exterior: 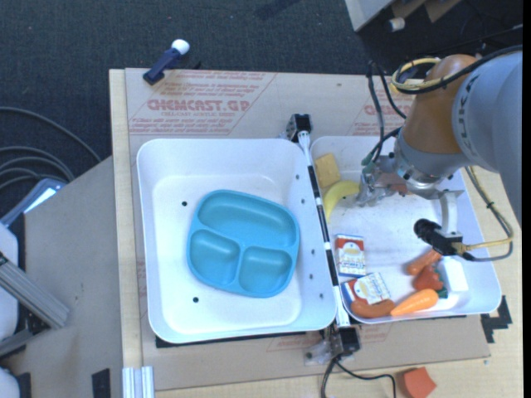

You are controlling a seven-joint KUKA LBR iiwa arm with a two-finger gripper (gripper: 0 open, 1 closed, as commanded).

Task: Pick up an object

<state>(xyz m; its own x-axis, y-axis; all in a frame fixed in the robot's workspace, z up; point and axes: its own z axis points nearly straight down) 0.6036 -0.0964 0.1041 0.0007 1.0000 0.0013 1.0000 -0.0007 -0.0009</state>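
The arm's gripper (371, 191) hangs low over the back of the right bin (485, 259), its tip just right of a yellow banana (338, 196). A yellow wedge (326, 171) lies behind the banana against the bin's left wall. Nearer the front are a small red-and-white carton (351, 255), a second small packet (372, 288), a brown sausage (371, 309), an orange carrot (415, 301), red and orange pieces (426, 270) and a white block (455, 277). Nothing can be seen held in the gripper.
The left bin (158, 222) holds a blue compartment plate (242, 243). A blue-and-white tool (166, 61) lies at the bench's back left. An orange block (415, 381) sits past the front edge. A black cable clip (436, 235) hangs from the arm over the right bin.
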